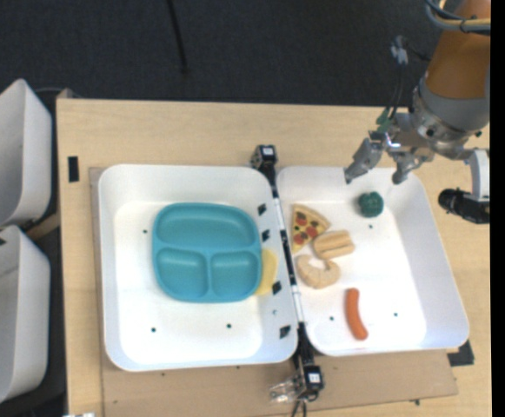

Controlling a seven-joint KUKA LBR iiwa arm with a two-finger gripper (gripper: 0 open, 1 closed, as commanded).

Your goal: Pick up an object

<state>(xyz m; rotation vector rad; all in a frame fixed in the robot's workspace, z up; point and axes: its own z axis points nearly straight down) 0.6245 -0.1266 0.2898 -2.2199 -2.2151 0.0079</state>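
Camera view from above has the gripper [377, 168] hanging over the far edge of the right bin [426, 259], fingers spread wide with nothing between them. Just below it sits a small green ball [371, 203], perhaps a toy vegetable. Nearer the divider lie a pizza slice [308, 225], a bread roll [333, 245], a bagel [317, 272] and a sausage [355, 313]. A teal plate [207, 252] fills the left bin [130, 320].

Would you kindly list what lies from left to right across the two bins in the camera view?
Teal divided plate → yellow piece at its right edge → pizza slice → red sausage → green ball, below the open hand.
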